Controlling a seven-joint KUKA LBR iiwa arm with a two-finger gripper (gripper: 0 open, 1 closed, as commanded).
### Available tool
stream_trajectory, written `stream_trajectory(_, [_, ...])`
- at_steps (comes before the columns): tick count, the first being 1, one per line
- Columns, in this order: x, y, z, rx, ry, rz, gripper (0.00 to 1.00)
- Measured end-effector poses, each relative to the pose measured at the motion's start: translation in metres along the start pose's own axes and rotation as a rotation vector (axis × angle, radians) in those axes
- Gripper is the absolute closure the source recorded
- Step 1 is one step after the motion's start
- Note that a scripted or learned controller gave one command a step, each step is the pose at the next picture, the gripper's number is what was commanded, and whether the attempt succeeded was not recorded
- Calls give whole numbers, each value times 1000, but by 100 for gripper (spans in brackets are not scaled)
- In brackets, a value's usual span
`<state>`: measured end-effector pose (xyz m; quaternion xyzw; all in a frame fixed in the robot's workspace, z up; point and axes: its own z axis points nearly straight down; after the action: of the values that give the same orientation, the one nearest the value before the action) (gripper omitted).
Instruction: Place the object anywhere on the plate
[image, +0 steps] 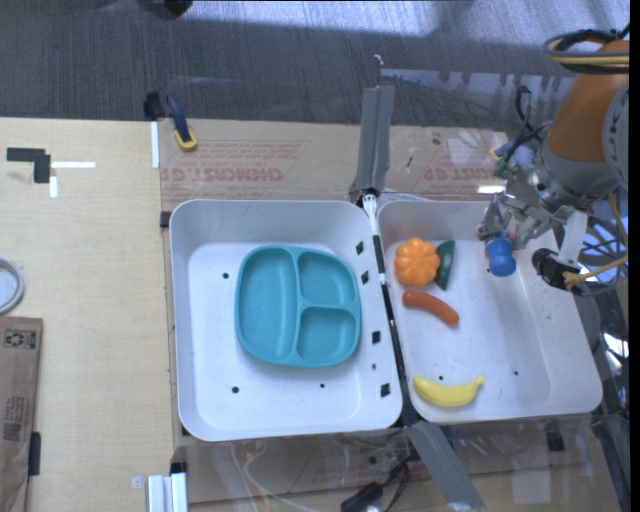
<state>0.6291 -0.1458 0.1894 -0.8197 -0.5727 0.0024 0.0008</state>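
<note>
Blue ball (501, 262) sits just under my claw (508, 236); whether I pinch it, I cannot tell. I'd lift straight up, then carry it across to the teal plate (297, 305) far off.

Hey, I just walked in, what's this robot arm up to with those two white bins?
The arm's end effector hangs over the back of the right bin, right at a small blue object; whether it grips it is unclear. An orange pumpkin, a red sausage and a yellow banana lie in that bin. The teal divided plate in the left bin has nothing on it yet.
</note>
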Motion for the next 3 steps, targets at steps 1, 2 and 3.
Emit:
stream_trajectory(1, [71,-6,-12,-2,1,-55,100])
stream_trajectory(2, [151,-24,-1,-1,1,-161,100])
stream_trajectory(3, [191,-93,-1,0,0,-142,100])
